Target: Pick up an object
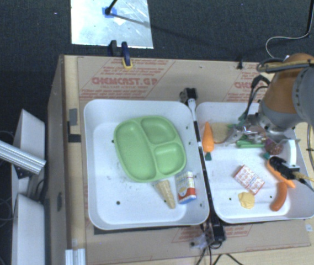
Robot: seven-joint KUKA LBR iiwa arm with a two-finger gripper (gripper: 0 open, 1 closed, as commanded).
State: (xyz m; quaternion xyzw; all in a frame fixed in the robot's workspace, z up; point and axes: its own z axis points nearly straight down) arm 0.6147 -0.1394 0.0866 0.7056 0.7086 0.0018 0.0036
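End effector (244, 132) low in right bin (310, 203), near its far edge, tips down over green piece (251, 144) beside toy carrot (207, 137). Cannot tell jaw opening or any hold. Likely lining up grasp there.

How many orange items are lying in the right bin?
3: a carrot by the bin's left wall, a sausage-shaped piece near the front right corner, and orange-handled pliers just behind it. The arm may hide others.
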